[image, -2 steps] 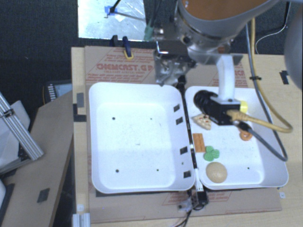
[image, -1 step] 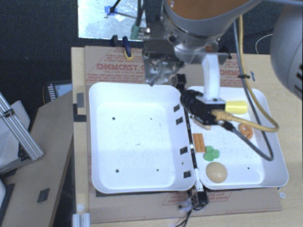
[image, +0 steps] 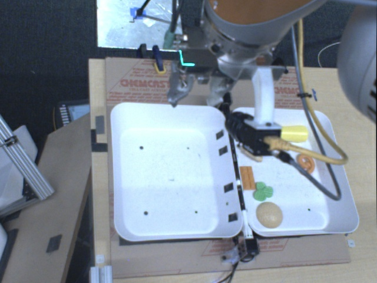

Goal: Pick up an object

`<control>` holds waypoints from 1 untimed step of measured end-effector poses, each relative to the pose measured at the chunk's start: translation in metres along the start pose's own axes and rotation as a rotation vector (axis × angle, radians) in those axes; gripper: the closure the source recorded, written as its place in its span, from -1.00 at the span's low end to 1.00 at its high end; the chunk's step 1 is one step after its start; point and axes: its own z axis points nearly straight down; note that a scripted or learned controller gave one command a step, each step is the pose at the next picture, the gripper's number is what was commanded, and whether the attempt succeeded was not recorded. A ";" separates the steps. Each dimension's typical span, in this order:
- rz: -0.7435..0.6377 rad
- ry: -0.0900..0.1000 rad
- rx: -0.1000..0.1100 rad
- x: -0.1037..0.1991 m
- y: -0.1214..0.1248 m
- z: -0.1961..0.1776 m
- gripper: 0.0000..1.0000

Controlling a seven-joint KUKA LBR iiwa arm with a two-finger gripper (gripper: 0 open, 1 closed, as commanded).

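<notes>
Tabletop point(image: 73, 217) comes first, pale wood at the near edge, with a sheet of printed cardboard point(image: 171, 247) poking out from under the right-hand bin point(image: 339, 220) and its neighbour. Inside the right-hand bin, close to its near wall and toward its inner side, sits a tan ball point(image: 270, 214), the closest of the things I could pick. Just beyond the ball in that bin lies a small green piece point(image: 263, 191). Just past that, tight against the bin's inner wall, is a flat orange block point(image: 247, 177). Farther back, nearer the middle of the right-hand bin, is an orange-brown round piece point(image: 305, 163); a cable crosses it, so I cannot make out its whole shape. All four rest on the bin's floor, none of them in my grip.

The left-hand bin point(image: 126, 158) stands side by side with the right-hand bin, their inner walls touching. My jaws hang beyond the right-hand bin's far inner corner, over the far rim of that neighbouring bin. They are spread apart, one tip above that far rim, the other near the seam between the two bins, with nothing between them. My arm point(image: 259, 10), grey with its orange band, rises behind them, above the right-hand bin's far wall. Farthest back, well beyond both bins, lies a shiny silver panel point(image: 126, 13).
</notes>
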 end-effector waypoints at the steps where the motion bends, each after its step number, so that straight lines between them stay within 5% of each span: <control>1: -0.004 0.002 -0.002 0.000 0.000 -0.011 1.00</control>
